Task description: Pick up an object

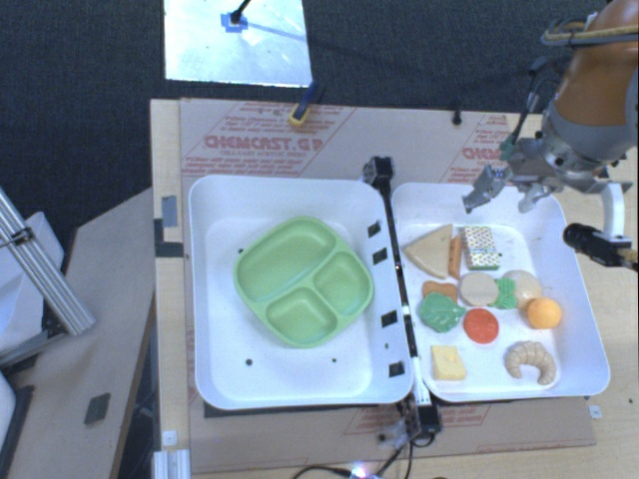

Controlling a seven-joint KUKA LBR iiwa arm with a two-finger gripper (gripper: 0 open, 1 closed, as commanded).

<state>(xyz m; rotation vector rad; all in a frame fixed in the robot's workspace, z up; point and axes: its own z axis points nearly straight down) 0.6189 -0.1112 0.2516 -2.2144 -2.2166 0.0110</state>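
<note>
The right bin (579, 367) holds several toy foods: a tan bread wedge (431, 250), a checkered cracker (481, 246), a green leafy piece (440, 312), a red tomato slice (481, 325), an orange ball (544, 313), a yellow cheese cube (448, 362) and a croissant (531, 360). My gripper (507, 190) hovers over the bin's far edge, above and behind the cracker. Its two fingers are spread apart, with nothing between them.
The left bin (215, 367) carries a light green divided plate (303, 280). A black hinged divider (391, 267) runs between the bins. A cardboard sheet lies under both bins. A metal frame (40, 277) stands at far left.
</note>
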